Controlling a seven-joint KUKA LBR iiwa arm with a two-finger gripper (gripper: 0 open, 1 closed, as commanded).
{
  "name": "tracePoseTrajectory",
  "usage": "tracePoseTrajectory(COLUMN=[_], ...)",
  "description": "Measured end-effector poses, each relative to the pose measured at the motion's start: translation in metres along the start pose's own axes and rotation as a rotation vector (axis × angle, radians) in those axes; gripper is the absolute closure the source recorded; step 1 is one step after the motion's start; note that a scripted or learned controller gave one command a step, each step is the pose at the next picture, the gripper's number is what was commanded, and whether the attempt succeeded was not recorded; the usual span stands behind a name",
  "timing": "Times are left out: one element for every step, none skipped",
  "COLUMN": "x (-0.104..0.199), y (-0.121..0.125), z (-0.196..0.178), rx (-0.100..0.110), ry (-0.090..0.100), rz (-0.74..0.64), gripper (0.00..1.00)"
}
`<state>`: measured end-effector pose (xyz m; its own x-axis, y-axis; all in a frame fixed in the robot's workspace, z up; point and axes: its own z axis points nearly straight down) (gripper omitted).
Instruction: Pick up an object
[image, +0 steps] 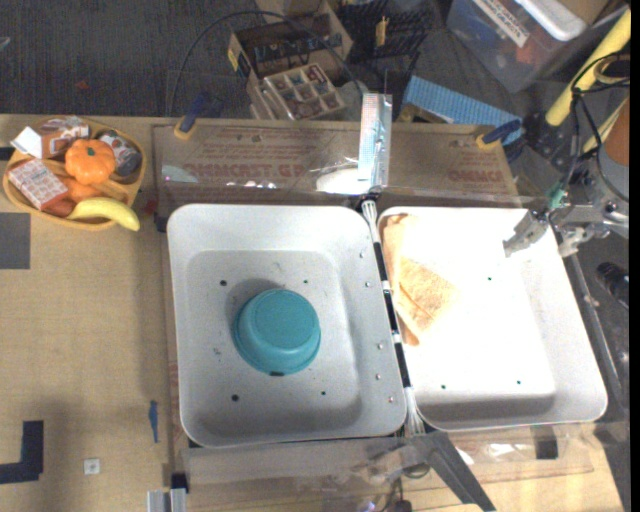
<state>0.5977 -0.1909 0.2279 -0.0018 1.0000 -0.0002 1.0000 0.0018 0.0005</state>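
Two white bins are seen side by side on the tabletop (80, 330). In the left bin (200, 240), a teal bowl (278, 331) is found upside down, resting on the bin floor slightly left of centre and well apart from every wall. In the right bin (520, 340), a flat tan cloth-like piece (418, 285) is laid against the left wall, touching the divide between the two bins; what it is made of cannot be told.

The end effector (528, 234) is spotted at the upper right of the frame, hanging over the upper right corner of the right bin, with the grey arm (590, 215) reaching in from the right edge. Whether it is spread or pressed together cannot be told from this slant, and nothing is seen pinched in it. The bowl lies well apart from it, across the divide; the tan piece is nearer, yet also apart.

At the upper left of the frame, a yellow dish (22, 192) is set on the tabletop, loaded with an orange pumpkin (90, 162), a banana (104, 211) and small boxes. Cardboard (250, 160) is stood behind both bins along the upper side.
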Motion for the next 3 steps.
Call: tracePoseTrajectory(x=[0.090, 0.022, 0.092], y=[0.015, 0.027, 0.029], z=[0.093, 0.047, 0.138], rx=[0.001, -0.003, -0.010], ry=[0.000, -0.002, -0.002], rz=[-0.050, 0.000, -0.008], gripper=[0.00, 0.00, 0.00])
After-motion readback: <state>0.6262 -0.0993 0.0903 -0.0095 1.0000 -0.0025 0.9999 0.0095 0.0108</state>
